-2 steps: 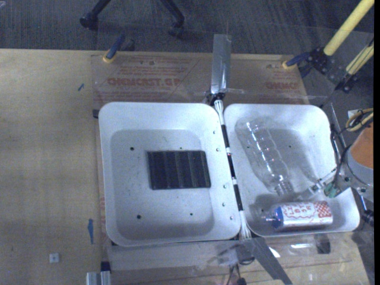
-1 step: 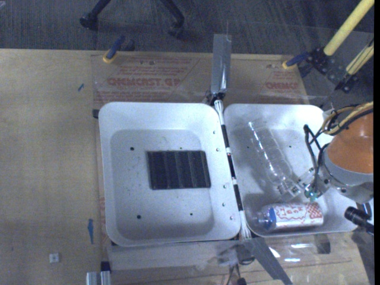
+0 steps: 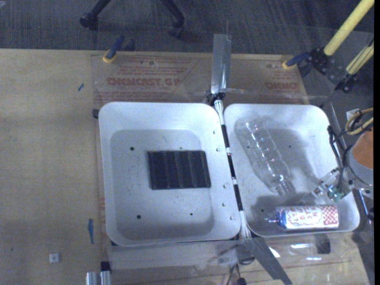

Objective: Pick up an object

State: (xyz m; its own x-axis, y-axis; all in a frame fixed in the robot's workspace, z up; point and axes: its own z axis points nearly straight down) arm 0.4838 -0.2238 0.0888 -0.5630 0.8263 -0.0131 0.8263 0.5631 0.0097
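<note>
A: What's hard to see from up here?

B: Mostly me. My arm is cut off at the right edge; just the orange band and a bit of grey show. My gripper sits over the right rim of the right bin, small and blurred. Can't tell if it's released or clenched. Nothing visible between the tips.

A: Objects?

B: Three. One clear plastic bottle in the right bin, lying diagonally, cap end toward the near right. Transparent, so its outline washes into the white floor. One small tube-shaped package with a red-and-white pattern, lying along that bin's near wall; print is unreadable. One dark ribbed rectangular slab flat in the middle of the left bin; can't say what it is.

A: Gripper relative to them?

B: Just right of the bottle's cap end, above the package. Whether it touches either, can't tell.

A: Bins?

B: Two, side by side, rims touching.
</note>
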